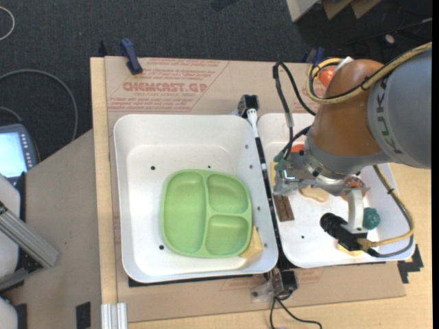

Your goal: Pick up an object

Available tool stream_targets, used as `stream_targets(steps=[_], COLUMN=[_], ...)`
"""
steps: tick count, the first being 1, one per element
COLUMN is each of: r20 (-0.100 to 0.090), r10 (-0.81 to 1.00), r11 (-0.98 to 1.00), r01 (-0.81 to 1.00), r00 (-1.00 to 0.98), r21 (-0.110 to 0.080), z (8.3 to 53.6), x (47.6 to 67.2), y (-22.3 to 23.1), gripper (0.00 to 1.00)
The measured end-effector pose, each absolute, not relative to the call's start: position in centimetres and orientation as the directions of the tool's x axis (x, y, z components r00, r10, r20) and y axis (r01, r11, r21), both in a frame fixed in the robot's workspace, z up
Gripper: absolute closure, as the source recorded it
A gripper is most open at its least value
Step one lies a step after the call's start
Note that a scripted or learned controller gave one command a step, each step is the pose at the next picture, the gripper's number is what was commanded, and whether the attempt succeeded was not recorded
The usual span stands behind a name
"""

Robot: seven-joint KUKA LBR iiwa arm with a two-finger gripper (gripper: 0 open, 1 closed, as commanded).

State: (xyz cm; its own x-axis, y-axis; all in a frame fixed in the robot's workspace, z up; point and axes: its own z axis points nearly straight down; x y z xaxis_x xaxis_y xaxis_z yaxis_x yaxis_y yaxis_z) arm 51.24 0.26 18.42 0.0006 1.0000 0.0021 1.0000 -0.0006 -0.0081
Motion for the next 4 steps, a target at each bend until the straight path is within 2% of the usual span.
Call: stream_targets(steps=[1,2,4], r20=[0.0,0.003,-0.001], r10=[1.0,1.0,1.0], r11=[-0.001,0.009,0.003], r01=[1.0,1.0,1.0], r00=[0.001,-0.009,-0.003], r21=[0.011,0.007,0.005], z=[29.0,33.9,35.6], x=[47.9,48.0,48.1], y=[-1.8,4.6,4.3], gripper=[1.0,1.0,1.0])
